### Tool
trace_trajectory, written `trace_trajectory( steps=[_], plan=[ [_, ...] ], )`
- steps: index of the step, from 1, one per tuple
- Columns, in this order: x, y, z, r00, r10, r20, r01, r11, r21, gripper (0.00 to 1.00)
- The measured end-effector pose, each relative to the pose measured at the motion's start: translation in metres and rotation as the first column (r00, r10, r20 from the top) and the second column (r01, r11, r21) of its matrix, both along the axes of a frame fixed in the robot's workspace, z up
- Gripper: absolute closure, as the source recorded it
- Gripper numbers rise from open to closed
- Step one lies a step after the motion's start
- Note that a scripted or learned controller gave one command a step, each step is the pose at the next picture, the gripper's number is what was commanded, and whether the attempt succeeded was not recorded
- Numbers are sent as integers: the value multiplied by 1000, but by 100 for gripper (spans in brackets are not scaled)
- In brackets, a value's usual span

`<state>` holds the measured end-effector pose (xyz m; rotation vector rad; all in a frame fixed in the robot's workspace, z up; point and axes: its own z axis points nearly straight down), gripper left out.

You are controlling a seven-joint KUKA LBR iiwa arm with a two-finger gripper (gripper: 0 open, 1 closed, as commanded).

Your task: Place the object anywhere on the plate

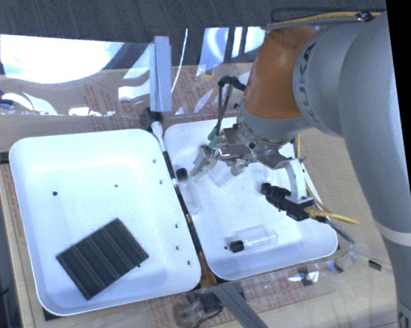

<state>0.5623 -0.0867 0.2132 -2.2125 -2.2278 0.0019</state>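
Note:
The plate (101, 257) is a dark, ribbed rectangle lying at an angle in the front of the left bin (33, 167). A small clear plastic object with a black end (250, 240) lies near the front wall of the right bin (329, 244). My gripper (218, 164) hangs over the back left part of the right bin, well behind the clear object and to the right of the plate. Its metal fingers (199, 163) stand spread and open, with nothing visibly between them.
A small black piece (181, 174) sits at the right bin's left wall, beside the divider. A black part with yellow cables (289, 202) hangs over the right bin's middle. The grey arm (346, 88) covers that bin's back right.

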Motion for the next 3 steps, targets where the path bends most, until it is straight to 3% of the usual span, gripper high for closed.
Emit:
trace_trajectory(
  steps=[1,2,3],
  plan=[
    [-71,61,25,996,95,-1,-95,996,1,100],
    [-87,159,-19,997,77,-4,-77,997,-2,100],
    [-85,241,-119,995,100,5,-100,995,1,100]
  ],
)
